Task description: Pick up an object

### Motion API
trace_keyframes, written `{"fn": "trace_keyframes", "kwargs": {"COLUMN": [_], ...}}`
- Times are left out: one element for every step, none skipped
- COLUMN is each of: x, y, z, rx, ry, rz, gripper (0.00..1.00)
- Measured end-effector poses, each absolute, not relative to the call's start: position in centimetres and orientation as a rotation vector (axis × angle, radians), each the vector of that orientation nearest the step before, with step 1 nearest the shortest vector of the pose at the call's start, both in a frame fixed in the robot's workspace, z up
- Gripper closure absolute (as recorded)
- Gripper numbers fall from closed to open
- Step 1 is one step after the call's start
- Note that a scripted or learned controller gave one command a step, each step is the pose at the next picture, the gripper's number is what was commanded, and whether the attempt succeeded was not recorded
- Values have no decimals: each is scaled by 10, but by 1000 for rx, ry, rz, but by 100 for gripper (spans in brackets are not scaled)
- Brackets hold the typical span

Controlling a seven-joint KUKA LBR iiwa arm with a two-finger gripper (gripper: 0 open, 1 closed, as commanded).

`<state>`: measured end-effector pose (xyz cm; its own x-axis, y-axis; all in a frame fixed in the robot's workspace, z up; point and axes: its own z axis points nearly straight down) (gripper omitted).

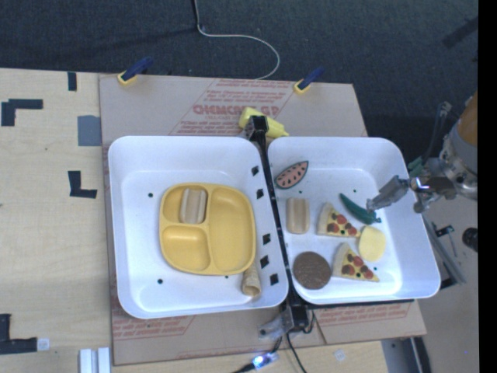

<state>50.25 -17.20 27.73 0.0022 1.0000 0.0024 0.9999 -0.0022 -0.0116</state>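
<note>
The right bin (388,155) holds several toy foods: a watermelon slice (291,174), a beige bread piece (297,215), two pizza slices (336,222) (354,265), a round brown cookie (312,270), a pale yellow piece (372,243) and a dark green strip (357,209). My gripper (382,196) reaches in from the right over this bin's right side, its tip just above and right of the green strip and above the yellow piece. Nothing is seen held in it.
The left bin (128,162) carries a yellow divided plate (225,235) with a beige block (192,204) in its upper left compartment. A tan piece (250,283) lies by that bin's lower right corner. A yellow object (253,118) sits behind the bins' divider.
</note>
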Motion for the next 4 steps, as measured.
{"fn": "trace_keyframes", "kwargs": {"x": [504,499,499,492], "y": [-172,-176,-167,-168], "z": [282,221,159,114], "rx": [-2219,-2218,-2215,-2217], "ry": [-2222,-2217,-2218,-2219], "rz": [2,6,6,5], "gripper": [0,0,0,0]}}
